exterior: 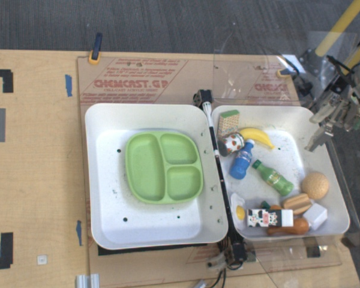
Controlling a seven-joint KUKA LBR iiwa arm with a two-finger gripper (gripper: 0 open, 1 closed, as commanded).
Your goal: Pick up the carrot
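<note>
I count two shallow white bins on the surface: the left white bin (pixel 102 179) holds one light green three-compartment plate (pixel 164 167), and the right white bin (pixel 339 212) holds the rest. In it I see one orange carrot (pixel 294 227), lying along the bin's 6 o'clock edge, pressed against the lower side of one small black-and-white carton (pixel 270 218) whose print I cannot read. Above the carton sits one tan bread roll shaped like a hot dog bun (pixel 297 202), with one white block (pixel 315 215) at its 4 o'clock and one round brown ball-like item (pixel 315 185) at 1 o'clock. Toward the bin's middle lie one green bottle (pixel 275 177) and one blue bottle (pixel 241 162); one yellow banana (pixel 257 137) and one small checkered box (pixel 228 123) sit near 11 o'clock. The cardboard sheet (pixel 132 80) behind the bins reads "CHEMCAST" in red. My tool (pixel 333 122) hangs over the right bin's 2 o'clock rim, well apart from the carrot; I cannot tell how it is set.
</note>
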